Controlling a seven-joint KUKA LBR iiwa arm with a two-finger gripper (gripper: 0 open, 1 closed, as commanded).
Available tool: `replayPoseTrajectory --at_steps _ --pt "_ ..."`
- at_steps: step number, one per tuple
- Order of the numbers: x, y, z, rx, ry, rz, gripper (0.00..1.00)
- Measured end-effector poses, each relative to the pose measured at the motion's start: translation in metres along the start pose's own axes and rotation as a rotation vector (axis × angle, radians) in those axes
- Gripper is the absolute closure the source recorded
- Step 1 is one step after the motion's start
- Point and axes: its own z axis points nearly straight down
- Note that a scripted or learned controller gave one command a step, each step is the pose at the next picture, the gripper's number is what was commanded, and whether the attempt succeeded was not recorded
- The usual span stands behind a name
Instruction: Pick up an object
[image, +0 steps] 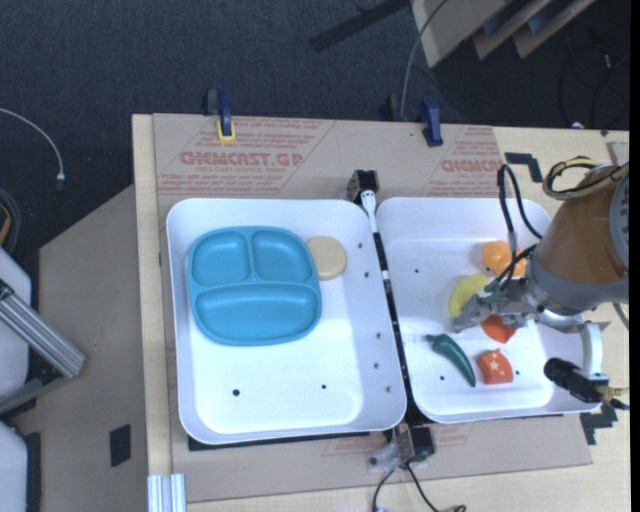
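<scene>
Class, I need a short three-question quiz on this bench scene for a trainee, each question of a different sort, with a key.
1. True or false: the blue divided plate lies in the left bin.
2. Which lies nearest the front rim of the right bin? A. orange ball B. green pepper C. yellow banana
3. Fill in: the round beige disc lies beside the plate's ____ edge in the camera view.

Key: 1 true; 2 B; 3 right. The gripper hovers over the right bin's toys.

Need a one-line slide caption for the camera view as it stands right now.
KUKA arm's pincer low in the right bin among toy foods; blue divided plate and cream disc in the left bin.
</scene>
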Motion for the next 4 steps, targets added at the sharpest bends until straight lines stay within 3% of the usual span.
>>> replayPoseTrajectory --at_steps 1,3,4 --pt "-0.001 0.002 -0.011 -0.009 -0.006 0.001 1.00" --pt "-0.013 -0.005 -0.104 0.000 0.002 -0.003 1.00" --pt "-0.013 -0.004 -0.126 0.002 0.003 -0.003 1.00"
